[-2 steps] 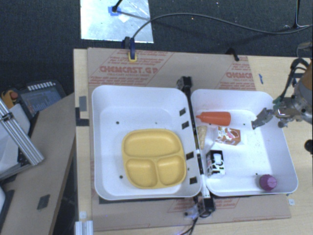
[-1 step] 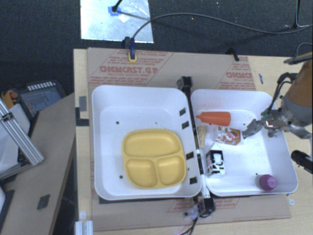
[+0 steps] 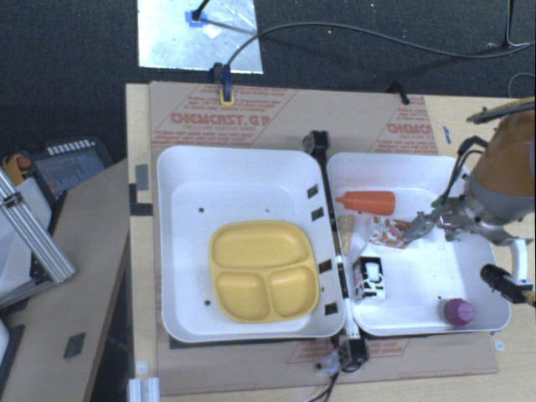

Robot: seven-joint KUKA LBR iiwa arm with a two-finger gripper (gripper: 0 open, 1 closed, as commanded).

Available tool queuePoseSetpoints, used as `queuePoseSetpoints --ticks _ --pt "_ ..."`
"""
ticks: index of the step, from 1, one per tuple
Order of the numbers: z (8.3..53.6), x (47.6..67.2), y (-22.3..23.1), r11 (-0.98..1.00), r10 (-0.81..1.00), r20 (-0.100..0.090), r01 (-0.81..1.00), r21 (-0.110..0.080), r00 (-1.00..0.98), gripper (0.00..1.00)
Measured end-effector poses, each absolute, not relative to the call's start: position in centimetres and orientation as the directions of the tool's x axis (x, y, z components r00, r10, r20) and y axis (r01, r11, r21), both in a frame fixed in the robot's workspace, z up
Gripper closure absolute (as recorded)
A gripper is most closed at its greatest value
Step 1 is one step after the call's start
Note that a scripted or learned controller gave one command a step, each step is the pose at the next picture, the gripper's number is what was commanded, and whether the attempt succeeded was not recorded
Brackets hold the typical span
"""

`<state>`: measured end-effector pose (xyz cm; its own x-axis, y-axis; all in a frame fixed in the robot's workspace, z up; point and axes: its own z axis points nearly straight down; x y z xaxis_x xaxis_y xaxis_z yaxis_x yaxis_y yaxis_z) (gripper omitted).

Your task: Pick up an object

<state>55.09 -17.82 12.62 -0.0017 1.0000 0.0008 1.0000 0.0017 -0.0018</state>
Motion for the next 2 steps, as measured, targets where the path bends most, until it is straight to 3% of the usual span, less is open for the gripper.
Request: queuePoseSetpoints --ticks 1,2 --pt "10.87 55.7 -17.97 0.004 1.0 -0.004 1.0 0.017 -0.004 0.0" --pt "11.81 55.86 -17.76 0.004 1.0 0.0 1.0 0.02 -0.004 1.0"
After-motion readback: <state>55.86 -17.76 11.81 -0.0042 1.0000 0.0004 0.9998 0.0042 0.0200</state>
